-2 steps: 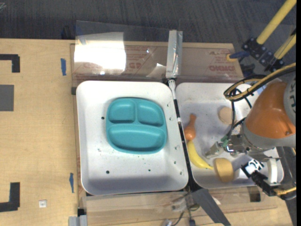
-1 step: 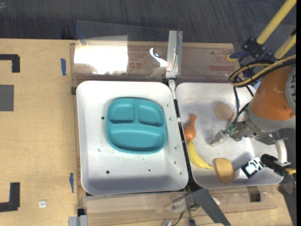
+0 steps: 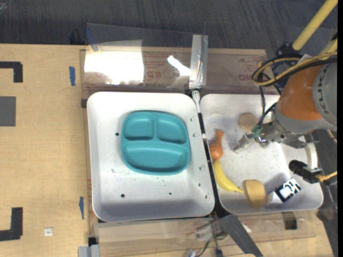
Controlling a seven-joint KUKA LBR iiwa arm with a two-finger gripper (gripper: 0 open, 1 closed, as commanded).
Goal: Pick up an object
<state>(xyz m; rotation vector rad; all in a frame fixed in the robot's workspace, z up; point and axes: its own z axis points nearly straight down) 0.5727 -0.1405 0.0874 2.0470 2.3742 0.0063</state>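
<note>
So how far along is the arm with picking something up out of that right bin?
Nothing looks picked up yet. The gripper sits low in the right bin, over bare floor between the carrot and a tan round piece, with nothing visibly between its fingers. The banana and the tan block lie untouched. Grasping and lifting remain.

I see a pale wooden bench marked with black tape corners and short strips of blue tape. Two shallow white plastic bins sit directly on it, side by side and touching along their inner edges: the left bin and the right bin. Behind them a clear plastic sheet stands against the bench's brown back board.
</note>
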